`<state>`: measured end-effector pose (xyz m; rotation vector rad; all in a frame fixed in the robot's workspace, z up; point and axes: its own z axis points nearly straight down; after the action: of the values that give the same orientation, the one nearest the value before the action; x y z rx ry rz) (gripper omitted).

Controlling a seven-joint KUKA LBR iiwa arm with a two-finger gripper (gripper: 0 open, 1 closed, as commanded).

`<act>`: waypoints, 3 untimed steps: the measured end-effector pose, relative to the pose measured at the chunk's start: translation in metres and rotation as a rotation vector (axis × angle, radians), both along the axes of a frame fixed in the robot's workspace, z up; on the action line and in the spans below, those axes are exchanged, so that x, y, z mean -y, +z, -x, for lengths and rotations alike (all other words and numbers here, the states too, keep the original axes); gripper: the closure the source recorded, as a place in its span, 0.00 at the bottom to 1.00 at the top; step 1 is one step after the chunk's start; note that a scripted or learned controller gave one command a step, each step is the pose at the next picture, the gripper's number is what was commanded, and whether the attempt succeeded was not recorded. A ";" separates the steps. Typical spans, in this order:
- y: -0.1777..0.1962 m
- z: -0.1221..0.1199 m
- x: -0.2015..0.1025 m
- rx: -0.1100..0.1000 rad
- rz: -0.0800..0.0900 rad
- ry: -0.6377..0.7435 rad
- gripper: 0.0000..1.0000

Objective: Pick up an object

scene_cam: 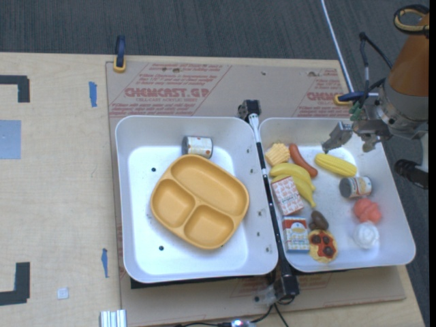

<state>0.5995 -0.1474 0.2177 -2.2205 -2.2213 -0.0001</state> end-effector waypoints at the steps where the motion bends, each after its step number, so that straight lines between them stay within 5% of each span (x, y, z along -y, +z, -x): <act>1: -0.116 -0.021 -0.019 0.016 0.005 0.001 0.00; 2: -0.132 0.002 -0.056 0.001 0.000 0.001 0.00; 3: -0.121 0.001 -0.055 0.006 0.001 -0.001 1.00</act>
<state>0.5986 -0.0924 0.0971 -2.2254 -2.2242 -0.0056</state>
